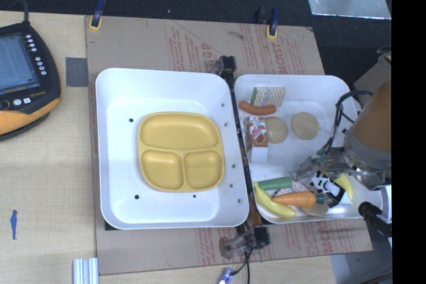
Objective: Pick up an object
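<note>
The right white bin (333, 86) holds toy food: a red sausage (257, 108), a striped packet (267, 95), a brown packet (257, 132), two tan round pieces (305, 125), a green piece (273, 183), a yellow banana (273, 203) and an orange carrot (293, 198). My gripper (322, 176) hangs low over the bin's near right part, just right of the carrot and above a black-and-white object (325, 185). The arm (373, 126) comes in from the right edge.
The left white bin (120, 143) carries a yellow three-compartment tray (180, 149). A teach pendant (23, 76) lies on the bench at far left. Clamps (272, 23) hold the cardboard base at the back. Cables (243, 246) sit at the front between the bins.
</note>
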Robot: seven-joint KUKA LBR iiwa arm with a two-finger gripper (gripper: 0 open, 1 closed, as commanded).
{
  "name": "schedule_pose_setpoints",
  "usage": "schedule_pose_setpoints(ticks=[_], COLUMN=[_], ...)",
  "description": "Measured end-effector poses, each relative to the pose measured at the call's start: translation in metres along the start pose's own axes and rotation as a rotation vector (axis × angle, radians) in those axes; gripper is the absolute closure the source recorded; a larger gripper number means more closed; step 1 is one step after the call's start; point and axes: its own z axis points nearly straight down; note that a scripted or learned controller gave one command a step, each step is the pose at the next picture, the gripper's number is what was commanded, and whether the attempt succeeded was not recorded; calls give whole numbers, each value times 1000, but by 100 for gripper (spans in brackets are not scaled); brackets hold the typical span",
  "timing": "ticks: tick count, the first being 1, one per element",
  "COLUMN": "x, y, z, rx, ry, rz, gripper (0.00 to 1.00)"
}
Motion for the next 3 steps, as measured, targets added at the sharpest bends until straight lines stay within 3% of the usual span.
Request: schedule_pose_setpoints(ticks=[1, 2, 3], x=[-1, -39, 35], y=[1, -2, -3], z=[-11, -5, 10], rx=[0, -6, -3], ry=[-2, -3, -1], rz=[-5, 2, -2], gripper=[100, 100, 100])
